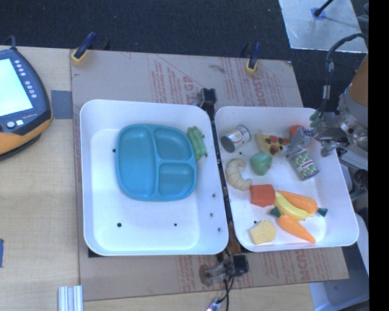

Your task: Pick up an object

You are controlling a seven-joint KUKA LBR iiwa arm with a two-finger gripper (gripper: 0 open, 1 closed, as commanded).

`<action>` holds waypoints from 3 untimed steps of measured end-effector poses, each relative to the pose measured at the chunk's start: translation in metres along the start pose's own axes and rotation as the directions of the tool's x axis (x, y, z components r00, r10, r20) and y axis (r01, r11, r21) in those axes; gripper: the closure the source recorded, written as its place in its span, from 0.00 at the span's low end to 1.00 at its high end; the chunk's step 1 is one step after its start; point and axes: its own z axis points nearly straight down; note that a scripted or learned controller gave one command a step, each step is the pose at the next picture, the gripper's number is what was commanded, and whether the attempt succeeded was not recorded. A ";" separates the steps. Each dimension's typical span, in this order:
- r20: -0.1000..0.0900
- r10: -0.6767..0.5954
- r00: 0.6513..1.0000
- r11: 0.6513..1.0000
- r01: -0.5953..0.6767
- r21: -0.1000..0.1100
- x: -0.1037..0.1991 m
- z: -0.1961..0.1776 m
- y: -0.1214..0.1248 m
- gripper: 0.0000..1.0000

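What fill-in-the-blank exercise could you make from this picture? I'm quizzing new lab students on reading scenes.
1. The blue divided plate lies in the ____ bin.
2. The number of carrots in the right bin is ____.
3. The red block sits just below the ____ pepper.
4. The gripper hangs over the bag of ____ peas.

Missing words: left; two; green; green
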 end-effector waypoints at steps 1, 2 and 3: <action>0.000 -0.001 1.000 1.000 0.001 0.001 -0.020 0.141 -0.034 0.00; 0.001 -0.003 1.000 1.000 0.003 0.000 0.036 0.142 0.018 0.00; 0.000 0.002 1.000 1.000 -0.002 -0.001 0.036 0.141 0.074 0.00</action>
